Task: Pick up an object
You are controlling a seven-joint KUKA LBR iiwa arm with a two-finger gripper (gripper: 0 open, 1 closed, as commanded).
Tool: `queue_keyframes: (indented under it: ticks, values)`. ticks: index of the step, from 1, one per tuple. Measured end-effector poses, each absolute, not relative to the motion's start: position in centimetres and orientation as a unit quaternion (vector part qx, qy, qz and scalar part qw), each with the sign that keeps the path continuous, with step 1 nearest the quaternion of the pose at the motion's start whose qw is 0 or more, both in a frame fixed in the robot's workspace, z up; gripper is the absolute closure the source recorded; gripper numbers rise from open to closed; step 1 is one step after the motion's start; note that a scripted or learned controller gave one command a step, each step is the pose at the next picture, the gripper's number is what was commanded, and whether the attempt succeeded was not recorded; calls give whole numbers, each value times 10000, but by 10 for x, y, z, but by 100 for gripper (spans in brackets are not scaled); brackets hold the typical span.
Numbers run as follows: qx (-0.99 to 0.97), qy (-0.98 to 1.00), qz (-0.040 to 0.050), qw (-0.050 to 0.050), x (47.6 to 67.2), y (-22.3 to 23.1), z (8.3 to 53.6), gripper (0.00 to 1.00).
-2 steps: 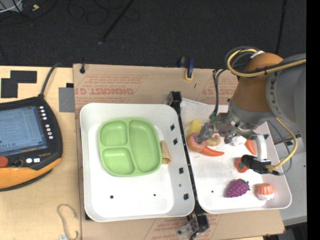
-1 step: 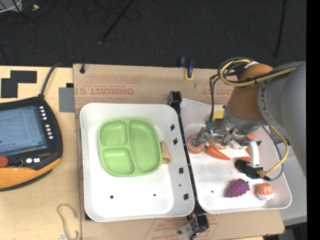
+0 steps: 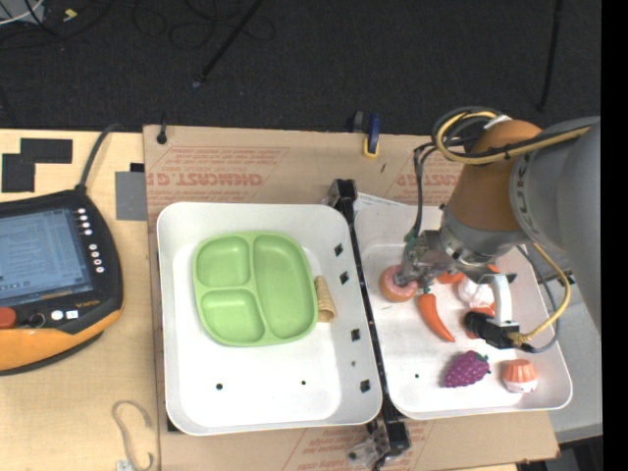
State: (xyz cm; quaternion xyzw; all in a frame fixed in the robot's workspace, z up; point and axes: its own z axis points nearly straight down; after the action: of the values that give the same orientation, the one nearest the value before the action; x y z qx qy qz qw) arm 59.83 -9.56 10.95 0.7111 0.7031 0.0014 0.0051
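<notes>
My gripper (image 3: 420, 269) is low in the right bin (image 3: 412, 400), near its upper left part. It hangs right beside a round pink and orange toy (image 3: 396, 286), at that toy's right edge. An orange carrot (image 3: 436, 316) lies just below the gripper, pointing down and right. Further toward the front lie a purple bunch of grapes (image 3: 467, 369) and a small orange and white toy (image 3: 518, 374). A white and red piece (image 3: 480, 289) shows partly behind the wrist.
The left bin (image 3: 186, 391) holds a green divided plate (image 3: 255, 288) with a small tan piece (image 3: 325, 299) at its right edge. A black divider (image 3: 358, 302) runs between the bins. A tablet pendant (image 3: 49, 273) lies on the bench at far left.
</notes>
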Motion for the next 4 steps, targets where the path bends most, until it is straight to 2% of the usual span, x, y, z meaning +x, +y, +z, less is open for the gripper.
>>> queue_keyframes:
  ticks: [1,3,4]
  values:
    - [7101,7041,0,1,597,-102,153,100]
    - [7077,7066,4,3,594,-100,229,100]
    - [7057,7085,-4,-24,578,-44,235,100]
